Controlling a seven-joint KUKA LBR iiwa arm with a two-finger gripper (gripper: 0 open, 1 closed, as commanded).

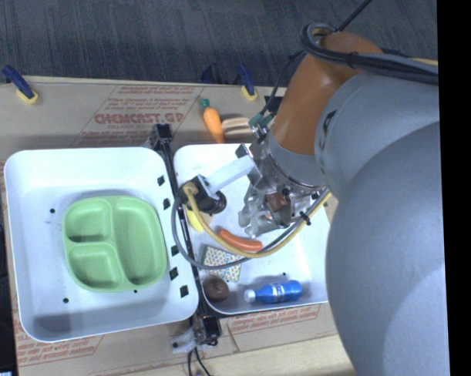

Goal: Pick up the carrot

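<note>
The carrot (212,122), orange with a green top, lies on the cardboard bench just behind the back rim of the right bin (316,295), outside it. My gripper (254,216) hangs low inside the right bin, well in front of the carrot and apart from it. It sits just above an orange-red sausage-shaped piece (240,240). The wrist hides much of the gripper.
A tan bun-like piece (236,128) lies right of the carrot. The right bin also holds a yellow banana (193,217), a patterned flat piece (222,257), a brown round item (217,287) and a blue bottle (274,291). A green divided plate (114,241) sits in the left bin (27,175).
</note>
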